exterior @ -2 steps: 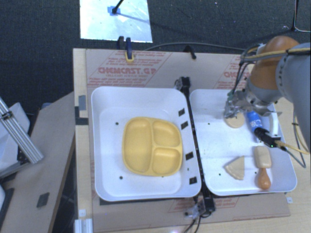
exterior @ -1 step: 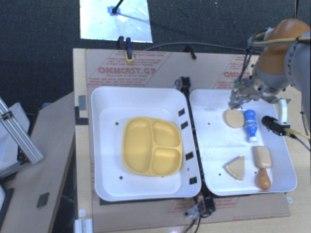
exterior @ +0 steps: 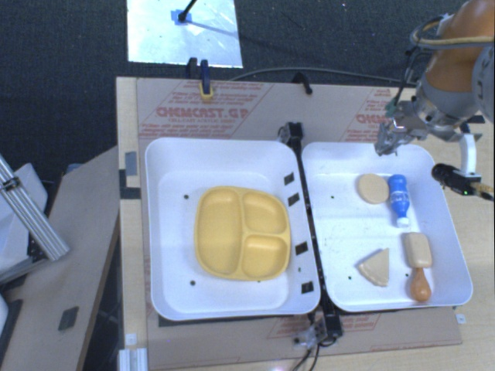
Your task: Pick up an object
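Grey arm (exterior: 456,52) reaches from right; end effector (exterior: 387,144) above right bin (exterior: 340,230) far edge, finger state unclear.

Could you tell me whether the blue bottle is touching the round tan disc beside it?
Cannot tell. In the camera view the bottle lies right against the disc, with no visible gap, but contact isn't plain.

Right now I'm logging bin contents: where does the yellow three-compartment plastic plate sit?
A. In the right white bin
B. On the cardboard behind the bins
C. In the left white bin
C: the yellow three-compartment plastic plate lies flat inside the left white bin, alone there.
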Controlling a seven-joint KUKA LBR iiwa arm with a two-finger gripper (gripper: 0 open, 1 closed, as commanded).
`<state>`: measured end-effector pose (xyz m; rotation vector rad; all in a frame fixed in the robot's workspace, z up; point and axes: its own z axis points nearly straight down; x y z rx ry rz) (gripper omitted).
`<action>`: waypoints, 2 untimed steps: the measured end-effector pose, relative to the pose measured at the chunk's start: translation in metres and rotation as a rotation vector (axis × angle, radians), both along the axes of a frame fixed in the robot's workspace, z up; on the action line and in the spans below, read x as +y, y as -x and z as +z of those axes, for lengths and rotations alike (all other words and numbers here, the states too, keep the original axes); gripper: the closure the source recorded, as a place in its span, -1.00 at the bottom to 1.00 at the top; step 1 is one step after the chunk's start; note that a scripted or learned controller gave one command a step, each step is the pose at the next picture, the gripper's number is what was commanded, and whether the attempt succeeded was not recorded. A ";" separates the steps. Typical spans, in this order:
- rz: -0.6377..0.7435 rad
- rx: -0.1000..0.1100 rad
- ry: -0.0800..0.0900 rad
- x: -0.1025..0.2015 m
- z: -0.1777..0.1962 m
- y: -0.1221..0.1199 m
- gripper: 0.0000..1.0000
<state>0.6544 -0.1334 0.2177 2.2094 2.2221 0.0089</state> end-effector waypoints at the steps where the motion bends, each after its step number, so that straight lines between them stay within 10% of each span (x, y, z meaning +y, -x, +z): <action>1: 0.000 0.002 0.000 0.005 0.049 -0.009 1.00; 2: 0.003 0.007 -0.003 0.051 0.049 0.000 1.00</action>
